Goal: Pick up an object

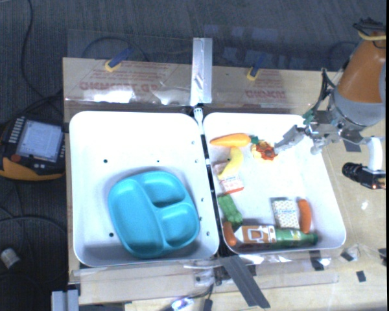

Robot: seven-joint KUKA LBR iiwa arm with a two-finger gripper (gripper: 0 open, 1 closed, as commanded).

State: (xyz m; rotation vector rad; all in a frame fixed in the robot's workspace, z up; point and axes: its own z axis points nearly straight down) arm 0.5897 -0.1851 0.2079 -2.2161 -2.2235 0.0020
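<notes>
Two shallow white plastic bins side by side on a bench, smooth and glossy with rounded corners: left bin (91,173) and right bin (324,193). In the left bin, a turquoise moulded plastic tray (153,212) with three rounded compartments, lying flat. In the right bin, an orange carrot-shaped toy (229,139) near the far left corner, a yellow banana-shaped piece (232,165) just below it, a small white carton with red print (231,185), a green bumpy vegetable-shaped toy (229,207), a dark green bottle with an orange label (272,235) along the near wall, a speckled white packet (285,212) and an orange sausage-shaped toy (304,215) beside it. Grey metal two-finger gripper (280,144) low over the far part of the right bin, tips just beside a small orange-and-green toy (264,149); finger state not discernible, nothing visibly held.
</notes>
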